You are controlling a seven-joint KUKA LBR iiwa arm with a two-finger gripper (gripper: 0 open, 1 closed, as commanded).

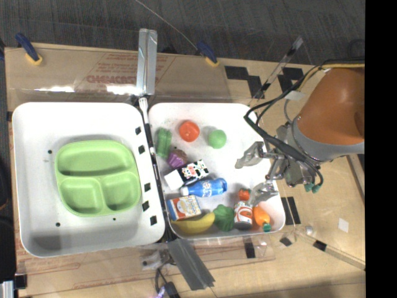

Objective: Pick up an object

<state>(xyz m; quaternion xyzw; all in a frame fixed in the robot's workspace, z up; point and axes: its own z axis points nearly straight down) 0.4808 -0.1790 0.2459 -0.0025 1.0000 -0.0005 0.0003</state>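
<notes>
My gripper [255, 172] hangs over the right side of the right bin [245, 112], open, with nothing between its fingers [249, 154]. Below it lie an orange-and-white item [245, 213] and a small orange carrot-like piece [262, 217]. To its left rest a blue bottle [206, 187], a cow-patterned box [193, 171] and a purple piece [176, 159]. Farther back sit a red-orange tomato [189, 131] and a green ball [217, 138]. A banana [193, 223], a juice carton [184, 207] and a green broccoli-like piece [224, 217] crowd the front edge.
The left bin [31, 166] holds a green divided tray [97, 177]. A green item [163, 141] leans by the divider between the bins. The arm's orange band [335, 107] and cables loom at the right. Blue clamps [30, 48] pin the cardboard at the back.
</notes>
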